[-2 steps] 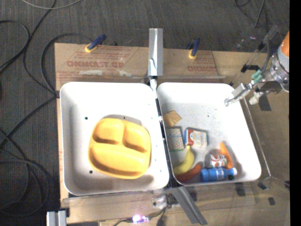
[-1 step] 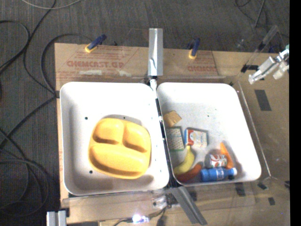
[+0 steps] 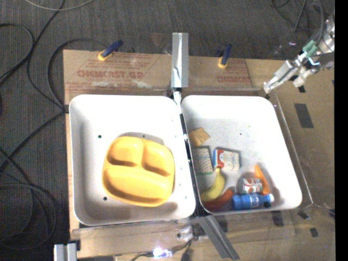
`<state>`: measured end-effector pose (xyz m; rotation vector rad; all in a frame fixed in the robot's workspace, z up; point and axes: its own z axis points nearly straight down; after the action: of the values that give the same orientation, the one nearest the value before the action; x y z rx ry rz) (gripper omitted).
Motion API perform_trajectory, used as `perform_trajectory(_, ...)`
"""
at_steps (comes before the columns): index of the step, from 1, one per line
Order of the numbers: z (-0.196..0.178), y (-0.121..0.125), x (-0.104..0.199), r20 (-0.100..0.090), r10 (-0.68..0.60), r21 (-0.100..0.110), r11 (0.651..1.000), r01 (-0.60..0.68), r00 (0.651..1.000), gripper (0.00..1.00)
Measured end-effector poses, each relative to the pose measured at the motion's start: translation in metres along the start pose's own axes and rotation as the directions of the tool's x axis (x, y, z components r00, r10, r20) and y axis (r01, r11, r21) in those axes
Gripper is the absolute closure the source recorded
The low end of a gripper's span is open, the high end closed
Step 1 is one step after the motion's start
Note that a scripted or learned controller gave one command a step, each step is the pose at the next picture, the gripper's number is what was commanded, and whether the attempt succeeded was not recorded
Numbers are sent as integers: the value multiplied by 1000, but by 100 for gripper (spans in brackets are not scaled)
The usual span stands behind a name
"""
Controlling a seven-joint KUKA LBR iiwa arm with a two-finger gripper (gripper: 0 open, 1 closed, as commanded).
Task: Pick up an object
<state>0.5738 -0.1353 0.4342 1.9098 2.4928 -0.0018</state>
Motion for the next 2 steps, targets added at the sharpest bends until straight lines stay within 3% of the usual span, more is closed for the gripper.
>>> perform_trajectory(1,204,-11,8,-2,75,2,997,-75,997,0)
perform_trajectory(2,311,-82,-23,-3,31,3,1000,-31,1000,0)
